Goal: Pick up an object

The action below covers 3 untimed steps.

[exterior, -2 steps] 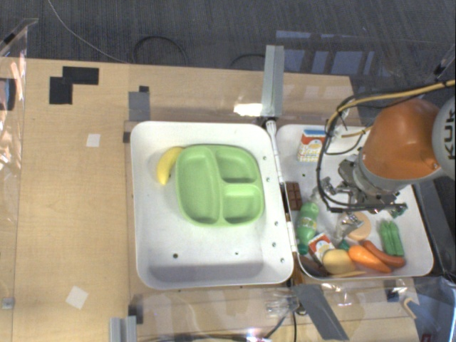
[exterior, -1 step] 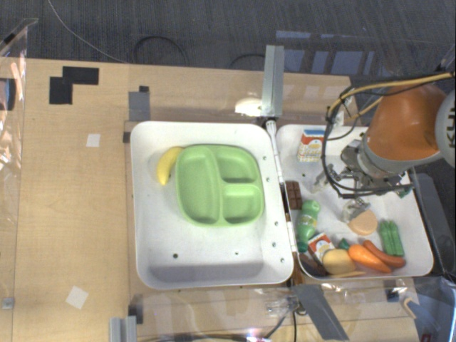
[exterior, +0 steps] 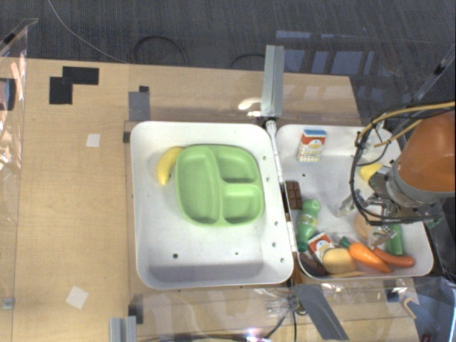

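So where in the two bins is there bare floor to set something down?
Left bin: open floor in front of the green tray, and a strip on its left below the banana. Right bin: a bare patch between the carton and the green bottle. Its front, around the carrot and the gripper, is crowded.

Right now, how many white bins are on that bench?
2. The left bin holds a green divided tray and a banana. The right bin holds the small groceries, under the arm.
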Tool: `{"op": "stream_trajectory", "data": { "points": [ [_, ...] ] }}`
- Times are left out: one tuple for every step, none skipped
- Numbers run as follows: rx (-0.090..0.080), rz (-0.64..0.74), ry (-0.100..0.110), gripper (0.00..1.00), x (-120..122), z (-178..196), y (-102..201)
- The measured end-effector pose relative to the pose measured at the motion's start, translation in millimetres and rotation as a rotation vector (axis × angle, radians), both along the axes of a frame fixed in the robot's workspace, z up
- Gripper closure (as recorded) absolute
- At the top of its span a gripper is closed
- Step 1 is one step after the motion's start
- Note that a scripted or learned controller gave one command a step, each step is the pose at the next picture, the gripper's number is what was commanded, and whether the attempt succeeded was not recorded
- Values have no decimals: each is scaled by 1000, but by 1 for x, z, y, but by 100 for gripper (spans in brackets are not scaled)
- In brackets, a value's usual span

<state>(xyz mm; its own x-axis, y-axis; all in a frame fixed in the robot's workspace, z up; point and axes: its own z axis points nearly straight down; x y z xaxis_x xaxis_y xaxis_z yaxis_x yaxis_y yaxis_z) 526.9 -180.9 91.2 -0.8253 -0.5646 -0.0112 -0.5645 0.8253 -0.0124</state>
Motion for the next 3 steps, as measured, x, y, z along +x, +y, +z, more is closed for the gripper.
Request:
{"op": "stream_trajectory", "data": {
  "points": [
    [0,7,-22,100,7,15,4],
    [-4,54,-4,100,12,140,-27],
    [3,65,2,100,128,172,-21]
  ]
}}
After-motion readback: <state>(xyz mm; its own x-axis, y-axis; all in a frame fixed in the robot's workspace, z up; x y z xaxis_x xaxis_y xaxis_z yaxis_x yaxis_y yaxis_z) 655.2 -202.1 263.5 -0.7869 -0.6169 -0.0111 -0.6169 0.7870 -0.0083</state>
